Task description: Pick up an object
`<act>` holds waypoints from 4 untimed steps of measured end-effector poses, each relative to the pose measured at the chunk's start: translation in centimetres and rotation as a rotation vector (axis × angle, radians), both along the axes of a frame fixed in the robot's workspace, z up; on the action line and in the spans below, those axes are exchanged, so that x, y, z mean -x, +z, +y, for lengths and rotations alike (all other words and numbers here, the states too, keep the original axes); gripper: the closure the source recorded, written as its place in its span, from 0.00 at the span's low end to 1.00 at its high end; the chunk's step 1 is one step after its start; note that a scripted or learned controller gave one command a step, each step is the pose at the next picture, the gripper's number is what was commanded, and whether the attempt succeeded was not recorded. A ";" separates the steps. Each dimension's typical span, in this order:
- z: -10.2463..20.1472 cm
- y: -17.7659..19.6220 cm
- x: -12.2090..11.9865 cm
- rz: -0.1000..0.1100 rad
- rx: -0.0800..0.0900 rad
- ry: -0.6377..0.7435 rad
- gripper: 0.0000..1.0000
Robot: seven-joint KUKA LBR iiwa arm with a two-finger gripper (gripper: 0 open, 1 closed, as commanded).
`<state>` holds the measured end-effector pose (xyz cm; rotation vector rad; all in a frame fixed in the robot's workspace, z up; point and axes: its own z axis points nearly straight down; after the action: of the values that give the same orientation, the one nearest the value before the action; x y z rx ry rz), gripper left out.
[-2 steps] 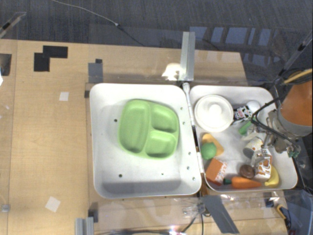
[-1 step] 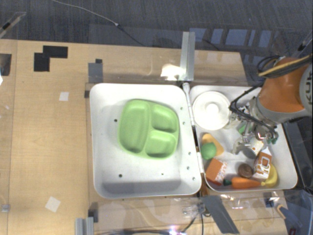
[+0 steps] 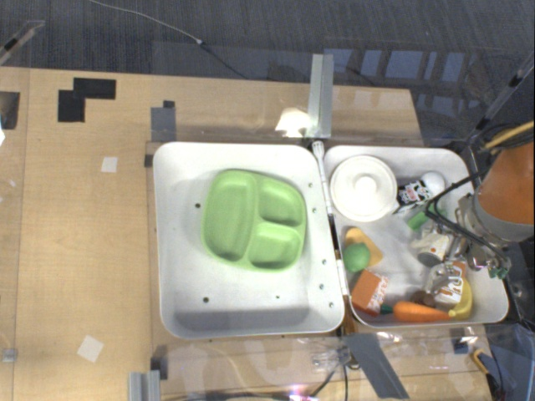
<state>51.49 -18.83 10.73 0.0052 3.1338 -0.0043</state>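
The right bin (image 3: 493,307) holds several small items. A white round bowl (image 3: 363,185) lies at its back left. A green lime (image 3: 356,257) sits beside an orange packet (image 3: 369,291), and an orange carrot (image 3: 420,312) lies along the front wall. A yellow banana (image 3: 465,301) curves around a small printed can (image 3: 446,286). A black-and-white item (image 3: 414,193) lies near the back. My gripper (image 3: 436,249) reaches in from the right, low over the bin just behind the can. The grey wrist with its orange band (image 3: 506,192) covers the bin's right side.
The left bin (image 3: 180,291) holds a green divided plate (image 3: 253,217). A metal post (image 3: 320,98) stands behind the seam between the bins. Dark cables (image 3: 443,197) loop from the wrist over the right bin. Wooden bench lies to the left.
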 end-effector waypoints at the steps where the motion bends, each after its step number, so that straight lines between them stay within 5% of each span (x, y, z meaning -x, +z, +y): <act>1: 1.4 -1.6 -4.9 -0.011 0.004 0.228 0.00; 2: 1.6 -0.1 -5.5 -0.028 0.008 0.233 1.00; 3: -1.6 15.3 -5.8 -0.006 0.010 0.696 1.00; 4: -1.5 20.0 -12.0 -0.006 0.004 0.528 1.00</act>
<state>63.51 -20.37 30.78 -0.8104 3.0209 -0.0078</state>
